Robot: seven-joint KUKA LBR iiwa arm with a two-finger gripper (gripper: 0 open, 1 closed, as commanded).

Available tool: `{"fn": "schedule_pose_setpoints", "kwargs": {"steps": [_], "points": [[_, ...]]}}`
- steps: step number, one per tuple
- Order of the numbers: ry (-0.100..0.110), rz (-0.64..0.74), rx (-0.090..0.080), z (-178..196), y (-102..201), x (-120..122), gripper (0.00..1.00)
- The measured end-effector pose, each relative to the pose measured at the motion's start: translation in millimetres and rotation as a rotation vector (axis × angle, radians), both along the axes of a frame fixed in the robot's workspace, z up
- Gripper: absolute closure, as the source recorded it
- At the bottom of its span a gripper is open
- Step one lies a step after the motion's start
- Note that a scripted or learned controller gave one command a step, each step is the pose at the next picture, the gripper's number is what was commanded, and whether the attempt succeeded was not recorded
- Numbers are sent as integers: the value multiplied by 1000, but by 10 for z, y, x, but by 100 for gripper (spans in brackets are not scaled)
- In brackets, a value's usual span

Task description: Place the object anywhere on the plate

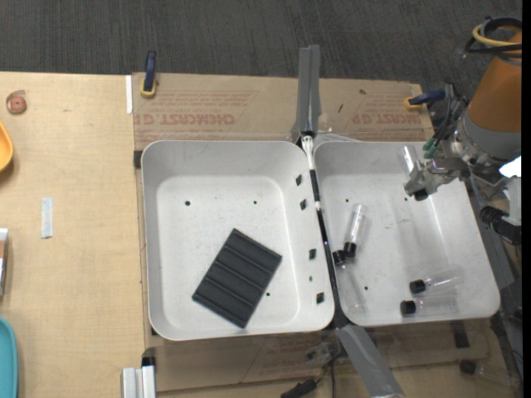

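From my remote station I see a tan bench (66, 139) under a dark ribbed floor, with a sheet of printed cardboard (274, 110) clamped beneath 2 shallow white bins set side by side. The left bin (158, 222) holds a dark ribbed plate (238, 277), a flat rectangle lying tilted at about 5 o'clock from that bin's centre, well clear of the walls. The right bin (473, 222) carries 3 clear vials with black caps: vial 1 (352, 230) lies near the bin's left wall at roughly 9 o'clock, vial 2 (434, 284) sits toward 5 o'clock, and vial 3 (415, 306) rests just below it near the front rim. None of them touches the plate. The arm (496, 106), grey with its orange band, comes in from 3 o'clock, and the gripper (421, 185) hangs over the upper right part of the right bin, around 1 o'clock, well apart from all 3 vials. I cannot tell from here how the claw is set.
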State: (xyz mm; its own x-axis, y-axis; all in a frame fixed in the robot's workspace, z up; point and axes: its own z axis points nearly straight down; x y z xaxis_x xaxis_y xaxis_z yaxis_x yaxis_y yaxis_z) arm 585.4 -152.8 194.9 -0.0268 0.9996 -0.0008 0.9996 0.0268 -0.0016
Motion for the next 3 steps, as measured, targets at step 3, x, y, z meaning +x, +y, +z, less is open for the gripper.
{"fn": "schedule_pose_setpoints", "kwargs": {"steps": [3], "points": [[1, -121, -2, 803, 2139, 733, 100]]}}
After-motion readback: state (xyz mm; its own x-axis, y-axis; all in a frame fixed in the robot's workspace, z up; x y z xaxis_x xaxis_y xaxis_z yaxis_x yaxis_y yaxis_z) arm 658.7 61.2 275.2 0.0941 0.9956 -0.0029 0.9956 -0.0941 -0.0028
